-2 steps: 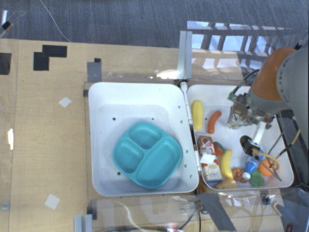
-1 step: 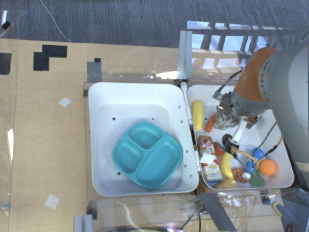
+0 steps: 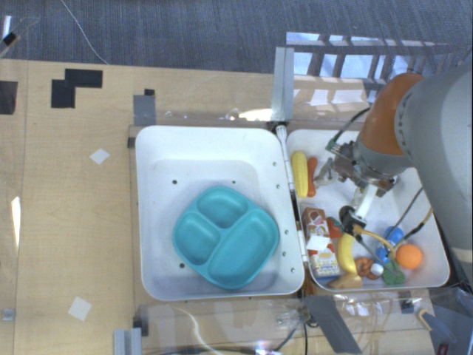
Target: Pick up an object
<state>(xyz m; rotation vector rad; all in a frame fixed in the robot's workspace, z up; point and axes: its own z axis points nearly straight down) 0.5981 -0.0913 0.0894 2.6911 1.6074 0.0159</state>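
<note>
Approach step — the gripper (image 3: 327, 167) hangs in the right bin (image 3: 318, 140); spread or closed, I cannot tell. The likeliest pick, a long yellow toy (image 3: 299, 172), lies at its nine o'clock by the bin wall — next it must centre and descend.

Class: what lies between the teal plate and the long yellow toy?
In the camera view, between teal plate and yellow toy lie bare floor of the left bin, then the two bins' meeting rims.

We can read no words or numbers; the print on the small carton (image 3: 318, 244) is too blurred.
</note>
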